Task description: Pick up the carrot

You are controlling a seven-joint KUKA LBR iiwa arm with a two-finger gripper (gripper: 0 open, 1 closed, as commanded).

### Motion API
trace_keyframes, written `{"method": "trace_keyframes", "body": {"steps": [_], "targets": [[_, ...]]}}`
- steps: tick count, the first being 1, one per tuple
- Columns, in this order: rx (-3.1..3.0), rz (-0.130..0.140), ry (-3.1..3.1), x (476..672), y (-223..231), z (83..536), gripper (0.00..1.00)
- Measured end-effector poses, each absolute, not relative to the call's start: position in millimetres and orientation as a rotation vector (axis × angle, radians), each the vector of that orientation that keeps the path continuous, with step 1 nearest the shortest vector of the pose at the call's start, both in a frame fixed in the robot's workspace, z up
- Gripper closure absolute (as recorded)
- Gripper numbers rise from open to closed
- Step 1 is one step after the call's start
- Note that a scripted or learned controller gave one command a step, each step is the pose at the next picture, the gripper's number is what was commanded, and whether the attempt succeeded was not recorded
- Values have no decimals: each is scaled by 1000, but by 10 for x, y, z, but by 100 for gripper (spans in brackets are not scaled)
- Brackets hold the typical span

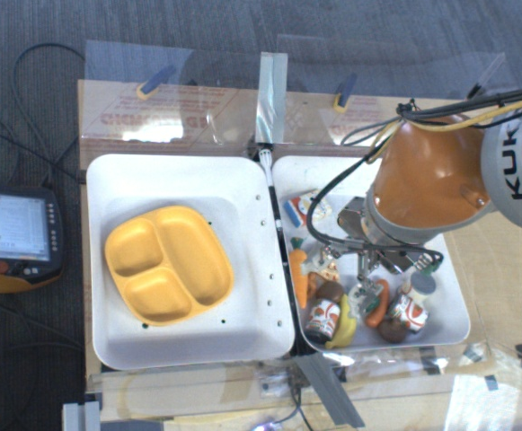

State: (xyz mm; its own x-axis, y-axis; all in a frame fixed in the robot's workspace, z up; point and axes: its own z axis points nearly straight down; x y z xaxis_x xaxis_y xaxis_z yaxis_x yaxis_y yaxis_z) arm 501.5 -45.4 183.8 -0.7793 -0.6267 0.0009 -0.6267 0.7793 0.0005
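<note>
The carrot [298, 277] lies lengthwise up-down along the right bin [454, 317] wall, left of the gripper [366, 281], whose state I can't make out.

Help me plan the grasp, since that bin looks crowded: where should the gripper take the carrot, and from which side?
Probably its upper half, from straight above. The carrot lies lengthwise against the right bin's left wall, so the fingers would likely close along the wall, across its narrow width. Its lower end meets a brown item, so higher up looks freer. The gripper hangs to its right.
</note>
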Motion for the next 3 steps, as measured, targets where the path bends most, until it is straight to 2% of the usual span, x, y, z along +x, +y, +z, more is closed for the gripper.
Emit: {"method": "trace_keyframes", "body": {"steps": [1,2,3], "targets": [[870,-3,-3021,5440,-73,1836,0],[680,-2,-3068,5248,-46,1837,0],[662,1,-3073,5706,-401,1837,0]]}}
